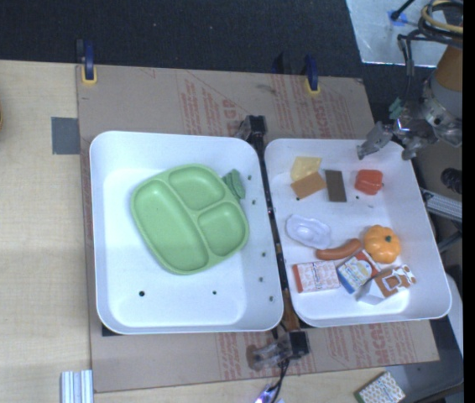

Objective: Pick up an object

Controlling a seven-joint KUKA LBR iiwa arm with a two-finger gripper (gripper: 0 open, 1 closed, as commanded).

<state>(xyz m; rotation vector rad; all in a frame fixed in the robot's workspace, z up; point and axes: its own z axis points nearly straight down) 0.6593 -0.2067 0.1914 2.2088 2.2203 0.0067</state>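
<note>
Note that no pick has been made yet: the tool [386, 139] hangs over the far right corner of the right bin [426, 250], and you can see nothing between its fingers; whether they stand open or closed cannot be told at this size. All candidate objects lie in that bin, below and to the left of the tool as the camera sees it. Nearest is the red block [369, 180], just under the tool; beside it lie the dark brown bar [336, 185] and the yellow-and-tan wedge [307, 175]. Further toward you are the clear wrapper [307, 228], the sausage [338, 249], the orange pumpkin [381, 243] and three small printed cartons [353, 274], packed close together. Expect the crowded near group to hinder a clean grasp; the red block stands clear of its neighbours. Well to the left, the left bin [112, 250] carries a green divided plate [190, 218]. Both bins rest on the desk [19, 250]. Descent, closure and lift all remain.
</note>
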